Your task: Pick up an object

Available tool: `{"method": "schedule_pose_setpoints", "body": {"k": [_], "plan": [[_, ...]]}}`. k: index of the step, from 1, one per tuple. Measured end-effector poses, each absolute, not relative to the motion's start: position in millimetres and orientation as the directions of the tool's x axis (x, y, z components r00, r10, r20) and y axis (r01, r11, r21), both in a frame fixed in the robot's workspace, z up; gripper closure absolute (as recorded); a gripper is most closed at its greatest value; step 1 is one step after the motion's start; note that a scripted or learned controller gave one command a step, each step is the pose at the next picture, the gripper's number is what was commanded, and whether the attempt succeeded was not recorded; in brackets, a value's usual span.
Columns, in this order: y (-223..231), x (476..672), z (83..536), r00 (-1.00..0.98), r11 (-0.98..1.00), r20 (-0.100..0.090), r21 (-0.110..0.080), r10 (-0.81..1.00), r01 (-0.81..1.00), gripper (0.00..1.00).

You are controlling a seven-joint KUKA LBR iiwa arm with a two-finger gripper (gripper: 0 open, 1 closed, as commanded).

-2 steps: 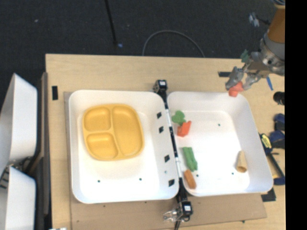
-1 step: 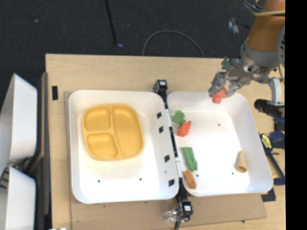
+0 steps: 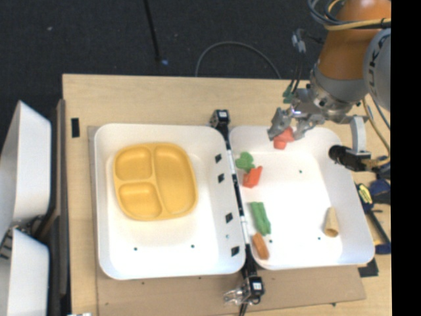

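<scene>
Gripper (image 3: 287,129) hung over the right bin (image 3: 309,242) at about 12 o'clock, close to the far rim, grey fingers narrowed on a red piece (image 3: 283,141) that showed between and just below their tips. Whether the piece had left the floor could not be told.

Other contents, right bin:
- green piece (image 3: 245,160), 10 o'clock, near the divider
- orange piece (image 3: 252,176), touching the green piece on its near side
- long green piece (image 3: 260,217), 8 o'clock
- orange stick (image 3: 260,245), 7 o'clock, near corner
- tan cone (image 3: 330,222), 4 o'clock

Left bin (image 3: 118,259): yellow tray (image 3: 156,181), three compartments, nothing seen in them.

Progress, as judged: grasp apparently made on the red piece; lift clear of the bin not yet confirmed. Grip looked shallow, at the fingertips, so a slip remained possible.
</scene>
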State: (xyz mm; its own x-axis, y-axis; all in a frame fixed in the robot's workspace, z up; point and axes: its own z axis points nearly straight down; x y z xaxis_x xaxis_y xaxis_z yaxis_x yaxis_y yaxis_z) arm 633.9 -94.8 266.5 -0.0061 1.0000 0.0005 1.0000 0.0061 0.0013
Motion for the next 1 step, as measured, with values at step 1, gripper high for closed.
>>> {"method": "schedule_pose_setpoints", "body": {"k": [1], "plan": [[-34.4, 620.9, 264.0, -0.006, 0.006, 0.000, 0.000, 1.000, 1.000, 1.00]]}}
